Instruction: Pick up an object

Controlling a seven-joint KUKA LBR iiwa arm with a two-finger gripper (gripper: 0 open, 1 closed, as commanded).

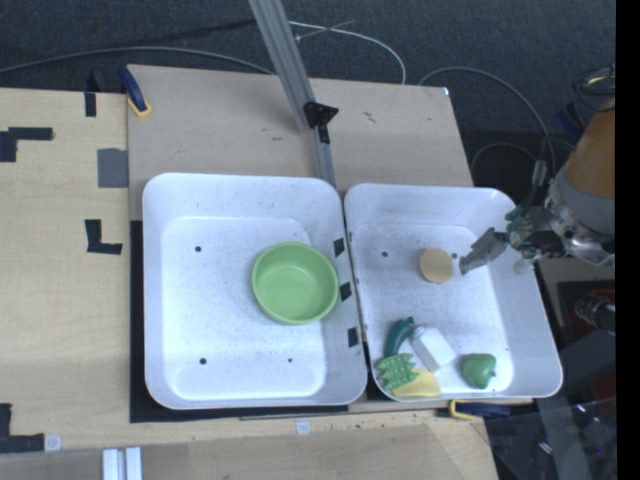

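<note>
Tan disc [436, 265] lies flat in the right bin [520, 308], claw [478, 252] just beside it. Probably light, stiff; grip across its edges. Claw's opening? Cannot tell from here.

Even, diffuse overhead light, no hard glare. White bins [240, 193] bright but not blown out. Soft shadows under the green bowl [294, 283]. Image low-res, slightly soft, grainy on the dark floor [450, 18].
</note>
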